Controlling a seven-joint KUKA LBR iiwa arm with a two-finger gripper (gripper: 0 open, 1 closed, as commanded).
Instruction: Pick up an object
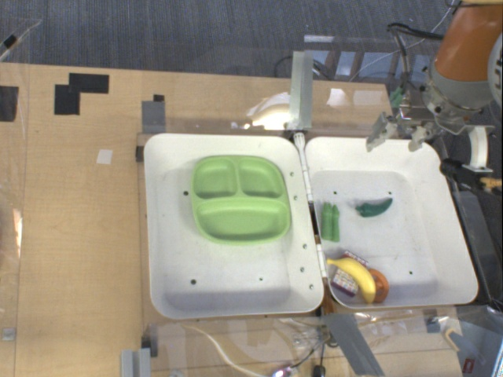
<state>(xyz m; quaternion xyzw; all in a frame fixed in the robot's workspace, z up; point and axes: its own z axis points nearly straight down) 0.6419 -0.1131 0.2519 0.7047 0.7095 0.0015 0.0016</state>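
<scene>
My gripper (pixel 399 134) hangs above the far edge of the right bin (pixel 440 210), its two fingers spread apart with nothing between them. Below it in that bin lie a dark green pepper-shaped piece (pixel 374 207), a light green block (pixel 330 221) against the left wall, a yellow banana (pixel 353 278) and an orange-brown piece (pixel 379 285) in the near left corner. The gripper is well clear of all of them, up and to the right of the dark green piece.
The left bin (pixel 169 281) holds a green three-compartment plate (pixel 240 198). A grey metal post (pixel 301 89) stands behind the seam between the bins. The arm's orange band (pixel 468 42) is at the top right. Cables run along the right side.
</scene>
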